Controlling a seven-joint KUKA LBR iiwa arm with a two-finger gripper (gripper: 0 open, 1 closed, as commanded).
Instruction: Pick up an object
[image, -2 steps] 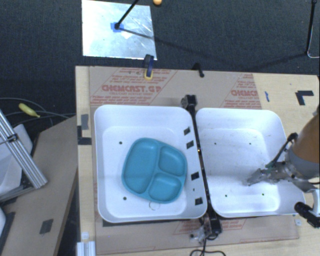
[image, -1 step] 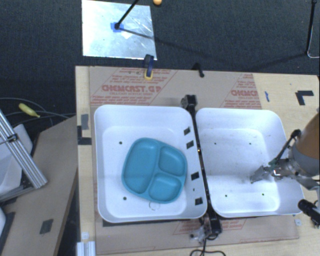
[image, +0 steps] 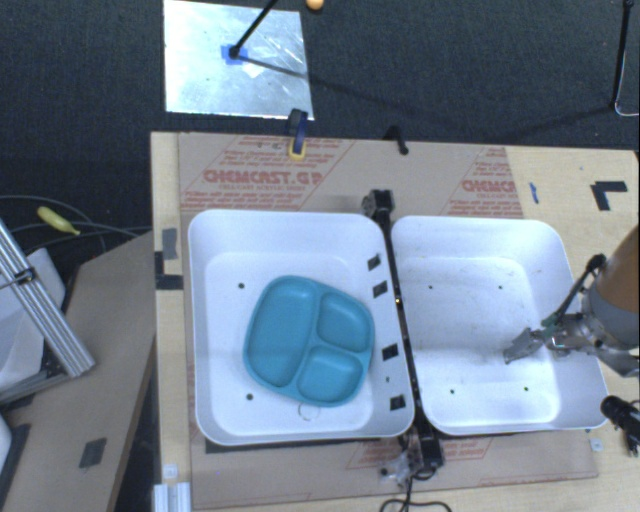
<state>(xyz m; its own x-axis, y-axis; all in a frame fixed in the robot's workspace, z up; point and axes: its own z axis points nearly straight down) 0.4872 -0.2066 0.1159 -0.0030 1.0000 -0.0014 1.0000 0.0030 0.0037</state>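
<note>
A light blue plate (image: 307, 340) with three compartments lies flat in the left white bin (image: 215, 300), a little below its middle. My gripper (image: 522, 347) hangs low over the right part of the right white bin (image: 470, 240), pointing left, well apart from the plate. Nothing shows at its tip. The arm's grey wrist (image: 612, 310) reaches in from the right edge.
A black divider with clips (image: 392, 310) runs between the two bins. Both bins sit on a brown cardboard sheet (image: 420, 170) on the bench. A shiny metal plate (image: 238, 58) lies on the dark floor beyond. An aluminium frame (image: 40, 310) stands at the left.
</note>
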